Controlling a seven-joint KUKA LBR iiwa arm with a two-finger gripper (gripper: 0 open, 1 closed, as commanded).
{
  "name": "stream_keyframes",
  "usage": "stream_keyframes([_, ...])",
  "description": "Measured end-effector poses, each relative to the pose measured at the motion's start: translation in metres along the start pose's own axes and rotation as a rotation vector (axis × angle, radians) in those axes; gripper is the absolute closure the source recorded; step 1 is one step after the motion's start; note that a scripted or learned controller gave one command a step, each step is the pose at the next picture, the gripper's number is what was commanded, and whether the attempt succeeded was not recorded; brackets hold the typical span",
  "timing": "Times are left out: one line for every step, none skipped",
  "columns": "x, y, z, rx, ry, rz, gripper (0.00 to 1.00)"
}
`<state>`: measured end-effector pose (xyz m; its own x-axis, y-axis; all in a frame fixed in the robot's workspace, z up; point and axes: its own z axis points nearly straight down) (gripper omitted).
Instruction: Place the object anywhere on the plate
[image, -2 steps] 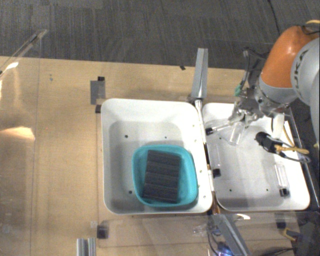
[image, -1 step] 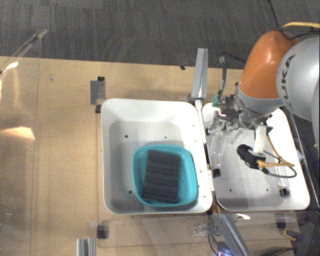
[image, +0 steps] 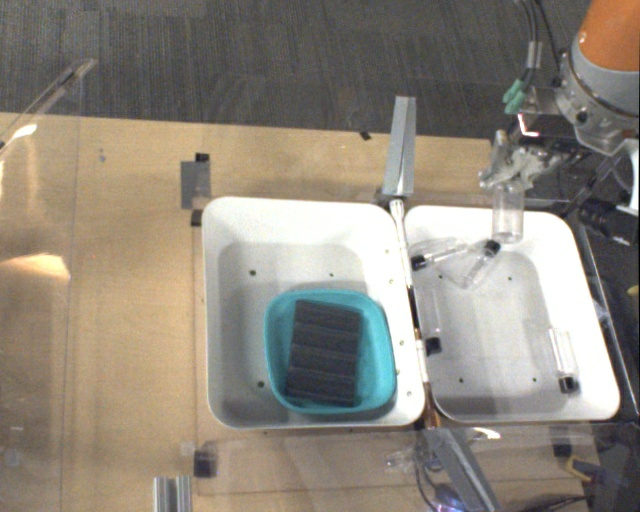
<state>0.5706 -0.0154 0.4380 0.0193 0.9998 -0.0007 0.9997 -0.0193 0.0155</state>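
I saw the gripper (image: 507, 200) clenched on a clear tube (image: 508, 216) above the right bin (image: 590, 400), and feared it slipping before the teal plate (image: 377, 330).

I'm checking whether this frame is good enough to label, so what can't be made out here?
- End effector, camera view: its clear parts blend into the bench, so whether it holds anything is unreadable.
- Arm: cut off by the top and right edges.
- Clear tubes in the right bin: transparent, outlines too faint to count.
- Dark ribbed block on the teal plate: too small to identify.
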Motion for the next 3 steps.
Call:
stream_keyframes([0.055,-0.029,0.121,0.012,0.001,-0.049,1.0])
stream_keyframes([0.125,-0.035,0.232,0.014,0.002,-0.062,1.0])
stream_keyframes([0.125,-0.035,0.231,0.014,0.002,-0.061,0.0])
